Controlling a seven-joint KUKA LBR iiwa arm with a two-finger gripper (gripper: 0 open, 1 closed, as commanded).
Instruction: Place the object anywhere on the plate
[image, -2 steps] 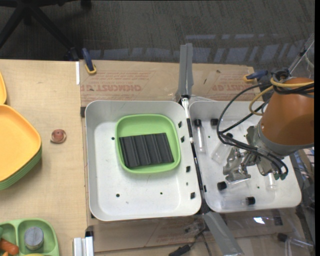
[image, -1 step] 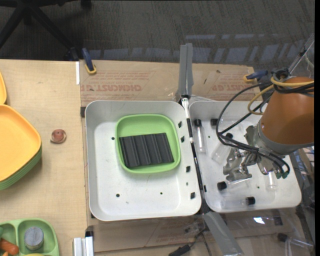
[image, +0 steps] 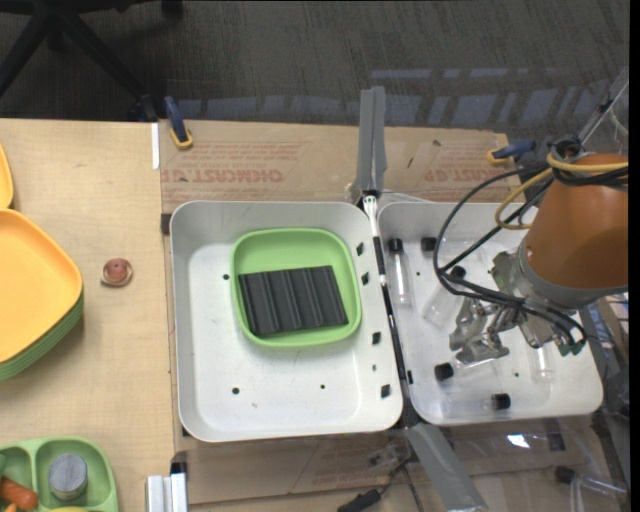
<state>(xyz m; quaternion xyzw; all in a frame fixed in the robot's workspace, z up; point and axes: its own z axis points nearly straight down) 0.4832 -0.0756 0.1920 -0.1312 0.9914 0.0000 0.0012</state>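
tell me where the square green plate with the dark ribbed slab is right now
In the camera view, the square green plate sits in the left white bin, toward its upper middle, with the dark ribbed slab lying on it.

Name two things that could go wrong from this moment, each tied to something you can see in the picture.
1. The hand is low in the right bin among small clear tubes; being see-through and thin, they may slip or be missed.
2. The green plate already bears a dark ribbed slab, so an object dropped there could roll off its ridges.
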